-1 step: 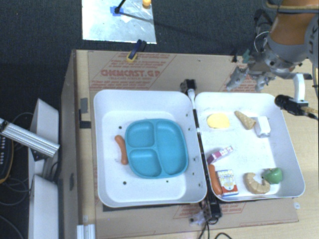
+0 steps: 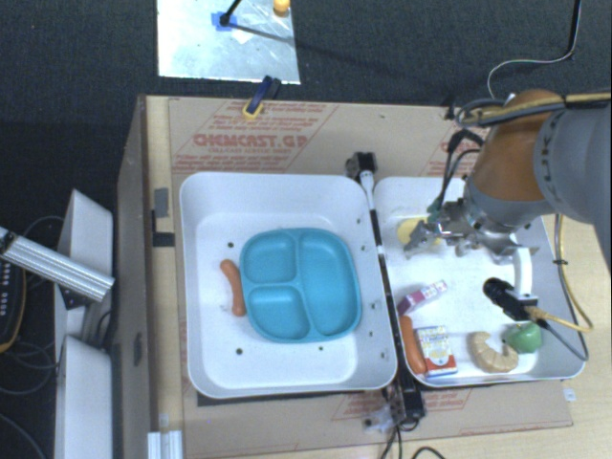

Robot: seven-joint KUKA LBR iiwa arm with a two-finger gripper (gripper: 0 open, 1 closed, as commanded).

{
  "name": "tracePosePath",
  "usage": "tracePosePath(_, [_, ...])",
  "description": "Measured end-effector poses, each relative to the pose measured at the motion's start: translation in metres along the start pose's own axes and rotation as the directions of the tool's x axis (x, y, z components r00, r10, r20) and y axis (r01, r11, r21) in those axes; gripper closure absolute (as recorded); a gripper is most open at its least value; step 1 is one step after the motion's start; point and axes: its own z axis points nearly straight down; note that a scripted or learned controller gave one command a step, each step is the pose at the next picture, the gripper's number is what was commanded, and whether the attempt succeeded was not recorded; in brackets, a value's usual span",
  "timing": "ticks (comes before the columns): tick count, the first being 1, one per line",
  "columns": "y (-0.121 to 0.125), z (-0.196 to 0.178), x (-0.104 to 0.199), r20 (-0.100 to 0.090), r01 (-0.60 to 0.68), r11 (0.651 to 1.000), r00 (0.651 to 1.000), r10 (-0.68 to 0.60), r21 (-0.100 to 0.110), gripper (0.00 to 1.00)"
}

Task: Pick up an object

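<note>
The gripper hangs low over the right bin, toward its 10 o'clock corner. The grey and orange arm covers the bin's far wall and its 1 o'clock corner. Whether the gripper is open or closed cannot be told from this slant, and nothing can be seen held in it.

A yellow fruit lies just at the gripper's 9 o'clock. Its right side is hidden behind the metal, so its kind is hard to make out, and I cannot tell if the two touch.

Along the bin's near side, from 8 o'clock round to 5:
- an orange carrot against the left wall
- a small carton touching it, its print too small to read
- a pale croissant
- a green apple, partly crossed by a cable

At 9 o'clock is a pink and white packet, its label blurred.

In the left bin a blue divided plate sits in the middle, with a sausage just at its 9 o'clock.

The brown board under the bins reads "CHEMCAST GP" in red. The smaller lines around it are unreadable.
</note>
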Motion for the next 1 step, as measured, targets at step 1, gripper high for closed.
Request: tracePosePath(1, [0.0203, 0.0391, 0.0017, 0.0, 0.001, 1.0, 1.0, -0.001, -0.003, 0.0])
